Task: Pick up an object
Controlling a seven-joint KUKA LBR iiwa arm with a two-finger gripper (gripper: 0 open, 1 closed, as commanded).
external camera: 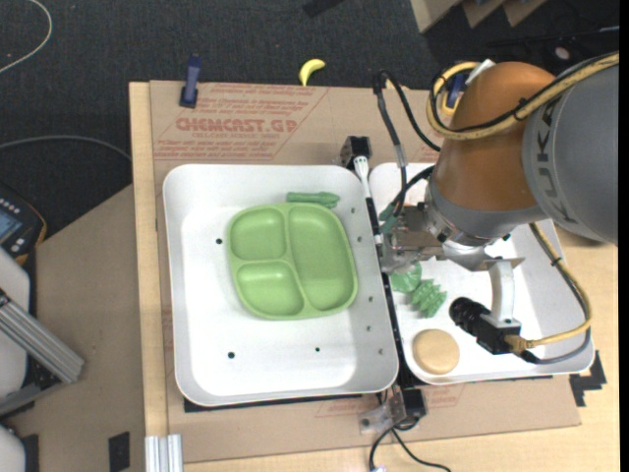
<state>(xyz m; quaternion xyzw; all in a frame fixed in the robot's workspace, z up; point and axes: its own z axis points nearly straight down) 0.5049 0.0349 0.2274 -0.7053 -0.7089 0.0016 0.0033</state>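
Green toy pieces lie in the right bin, hard against its left wall, just below the gripper that hangs over them. You can't tell from this slant whether the tool is apart or together (the wrist hides it). They look light, stiff and knobbly, likely to skate on the smooth floor; take them across a narrow lobe. A round tan object sits near, and a green divided plate fills the left bin.

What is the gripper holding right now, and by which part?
Cannot be told. The gripper sits low in the right bin, just above a green toy, but the wrist hides its tips.
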